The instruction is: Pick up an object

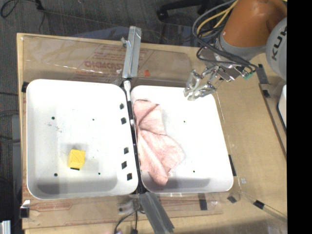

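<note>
Pink cloth (153, 140) in right bin (214, 145), apart from pincer (199, 89).

The pink cloth (154, 140) lay crumpled in the right bin (214, 130), against its left wall, below and to the left of the gripper (198, 89) and apart from it. The small yellow block (76, 159) lay flat in the left bin (44, 106), near its lower side, far to the left of the gripper and well below it.
</note>
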Robot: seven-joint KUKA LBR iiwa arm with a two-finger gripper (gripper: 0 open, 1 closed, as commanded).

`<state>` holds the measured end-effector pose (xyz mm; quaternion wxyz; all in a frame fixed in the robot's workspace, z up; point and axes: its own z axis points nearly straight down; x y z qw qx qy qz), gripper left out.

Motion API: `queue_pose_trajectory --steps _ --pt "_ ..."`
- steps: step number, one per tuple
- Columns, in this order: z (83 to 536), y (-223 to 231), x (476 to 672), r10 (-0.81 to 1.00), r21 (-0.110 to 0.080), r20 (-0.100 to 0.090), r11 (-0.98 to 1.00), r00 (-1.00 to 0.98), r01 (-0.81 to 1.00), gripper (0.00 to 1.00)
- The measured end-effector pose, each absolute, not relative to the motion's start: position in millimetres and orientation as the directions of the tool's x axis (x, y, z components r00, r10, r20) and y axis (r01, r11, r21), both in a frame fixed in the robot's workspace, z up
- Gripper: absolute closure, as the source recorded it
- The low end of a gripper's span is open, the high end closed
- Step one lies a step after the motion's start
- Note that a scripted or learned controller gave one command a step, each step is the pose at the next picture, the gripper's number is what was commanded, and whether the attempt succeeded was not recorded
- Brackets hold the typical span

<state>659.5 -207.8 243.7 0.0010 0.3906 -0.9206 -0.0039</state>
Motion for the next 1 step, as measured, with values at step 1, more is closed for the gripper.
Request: queue_pose_trajectory --steps 1 --pt "283.7 -208.8 658.3 -0.882 0.004 -0.002 0.472 -0.472 -0.882 1.00"
